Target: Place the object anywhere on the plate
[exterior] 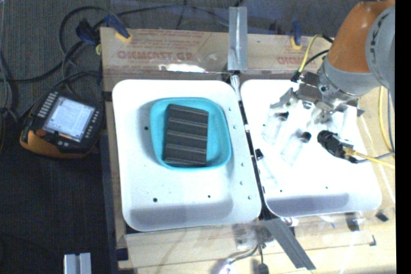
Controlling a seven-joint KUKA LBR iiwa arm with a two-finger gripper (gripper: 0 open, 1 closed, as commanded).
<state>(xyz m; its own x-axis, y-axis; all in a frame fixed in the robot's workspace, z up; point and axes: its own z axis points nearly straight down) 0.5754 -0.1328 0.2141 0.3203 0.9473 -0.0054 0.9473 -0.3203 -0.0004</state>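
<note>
A dark grey ridged block (186, 135) lies flat on the blue plate (223, 141), which sits in the left bin (131, 189). My gripper (284, 137) hangs over the right bin (347, 192), well to the right of the plate and apart from the block. Its pale translucent fingers (275, 126) point down and to the left. They stand open with only the white bin floor showing between them.
A metal divider (237, 42) rises at the back between the two bins. A yellow cable (369, 157) runs from the wrist across the right bin. A handheld controller with a lit screen (64, 122) lies on the floor to the left.
</note>
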